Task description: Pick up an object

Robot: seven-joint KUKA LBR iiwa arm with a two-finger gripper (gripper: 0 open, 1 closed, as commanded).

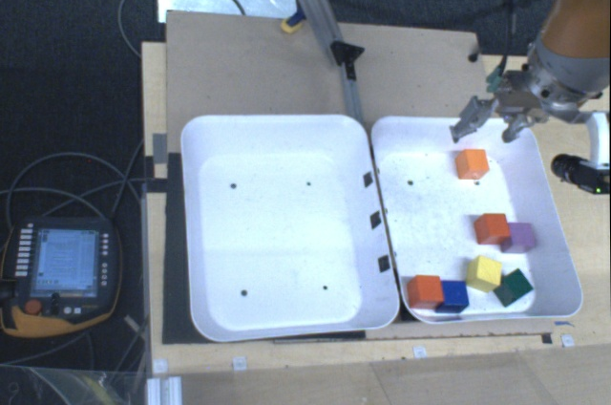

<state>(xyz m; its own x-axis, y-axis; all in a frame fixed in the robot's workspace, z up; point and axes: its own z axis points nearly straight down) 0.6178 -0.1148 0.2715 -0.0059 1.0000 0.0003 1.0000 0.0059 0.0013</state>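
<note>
We find the gripper (493, 120) poised over the far end of the right bin (558, 231), its two fingers spread apart with nothing between them. An orange block (472, 164) lies on the bin floor just below and between the fingertips, apart from them. Nearer the front of the same bin we note a second orange block (492, 228) touching a purple block (520, 237), then a yellow block (484, 273) beside a green block (514, 286), and an orange block (425, 289) against a blue block (453, 295). The left bin (200, 202) adjoins. A teach pendant (59, 274) rests on the floor left of the bench.
</note>
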